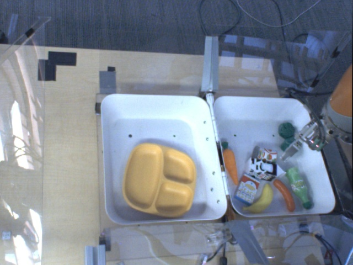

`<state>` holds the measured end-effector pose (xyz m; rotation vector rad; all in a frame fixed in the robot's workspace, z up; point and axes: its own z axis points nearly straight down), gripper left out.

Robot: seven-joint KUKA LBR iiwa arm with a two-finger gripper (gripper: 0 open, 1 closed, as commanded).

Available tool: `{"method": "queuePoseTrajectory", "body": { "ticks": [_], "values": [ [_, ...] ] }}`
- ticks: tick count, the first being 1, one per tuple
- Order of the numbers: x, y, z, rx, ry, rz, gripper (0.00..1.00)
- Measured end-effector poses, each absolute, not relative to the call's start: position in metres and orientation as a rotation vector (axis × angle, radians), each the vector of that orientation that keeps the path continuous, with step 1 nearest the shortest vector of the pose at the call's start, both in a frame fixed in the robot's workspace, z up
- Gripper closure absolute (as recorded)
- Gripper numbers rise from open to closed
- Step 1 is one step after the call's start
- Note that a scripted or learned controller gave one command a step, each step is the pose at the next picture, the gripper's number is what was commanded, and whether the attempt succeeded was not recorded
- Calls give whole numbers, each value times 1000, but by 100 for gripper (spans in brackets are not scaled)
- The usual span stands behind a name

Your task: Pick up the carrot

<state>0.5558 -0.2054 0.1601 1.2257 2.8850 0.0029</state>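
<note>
The carrot (230, 165) is orange with a small green top. It lies lengthwise along the left wall of the right bin (248, 112), its green end pointing away from me. My gripper (299, 141) hangs over the right side of that bin, well to the right of the carrot and apart from it. It sits just below a green round object (286, 130) and next to a cow-patterned carton (265, 162). Nothing visibly hangs from it.
A juice box (247, 190), a banana (262, 199), a red sausage-like item (284, 195) and a green bottle (298, 185) crowd the right bin's near end. A yellow divided plate (160, 179) lies in the left bin (149, 112). A metal divider (210, 65) stands behind the bins.
</note>
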Motion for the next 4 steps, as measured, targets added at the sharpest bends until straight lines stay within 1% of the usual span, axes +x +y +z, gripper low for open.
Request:
{"method": "queuePoseTrajectory", "body": {
  "ticks": [1,2,3,4],
  "values": [
    [559,-205,173,1223,2876,7,100],
    [500,-185,156,2021,2403,3,100],
    [492,-162,135,2537,1852,3,100],
    [488,-121,209,2668,1654,4,100]
  ]
}}
